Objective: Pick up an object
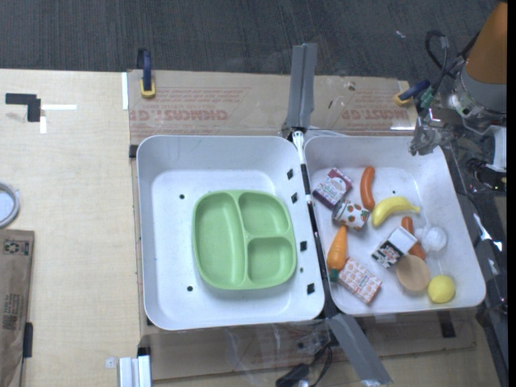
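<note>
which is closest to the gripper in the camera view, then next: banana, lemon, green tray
Measured from the gripper:
1. banana, upper middle of the right bin
2. lemon, right bin's near right corner
3. green tray, left bin

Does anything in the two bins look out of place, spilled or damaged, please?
Nothing stands out. The green divided plate lies flat in the left bin, and the toy foods, among them the banana and carrot, lie loosely scattered in the right bin.
</note>
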Available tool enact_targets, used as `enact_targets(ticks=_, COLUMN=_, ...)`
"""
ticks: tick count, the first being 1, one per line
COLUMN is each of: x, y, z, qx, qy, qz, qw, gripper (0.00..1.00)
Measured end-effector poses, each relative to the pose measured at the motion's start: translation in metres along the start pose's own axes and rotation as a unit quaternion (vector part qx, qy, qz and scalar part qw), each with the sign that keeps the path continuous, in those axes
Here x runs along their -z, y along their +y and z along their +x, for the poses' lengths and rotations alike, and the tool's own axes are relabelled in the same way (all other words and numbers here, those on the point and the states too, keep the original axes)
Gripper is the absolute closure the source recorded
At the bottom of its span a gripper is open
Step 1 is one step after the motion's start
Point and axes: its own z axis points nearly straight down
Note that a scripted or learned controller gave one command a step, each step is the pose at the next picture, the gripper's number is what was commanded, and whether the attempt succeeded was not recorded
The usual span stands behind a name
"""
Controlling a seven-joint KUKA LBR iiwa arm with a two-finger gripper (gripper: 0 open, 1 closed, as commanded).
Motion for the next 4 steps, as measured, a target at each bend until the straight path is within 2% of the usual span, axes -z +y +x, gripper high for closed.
enact_targets(ticks=1, x=0.0, y=0.0, z=0.0, qx=0.0, qy=0.0, qz=0.0, qw=1.0, gripper=0.0)
enact_targets(ticks=2, x=-0.112, y=-0.027, z=0.058, qx=0.005, qy=0.0, qz=-0.002, qw=1.0, gripper=0.0)
enact_targets(ticks=3, x=-0.102, y=-0.026, z=0.059, qx=0.004, qy=0.002, qz=-0.004, qw=1.0, gripper=1.0)
enact_targets(ticks=4, x=0.027, y=-0.055, z=0.06, qx=0.065, qy=0.0, qz=0.001, qw=0.9979, gripper=1.0)
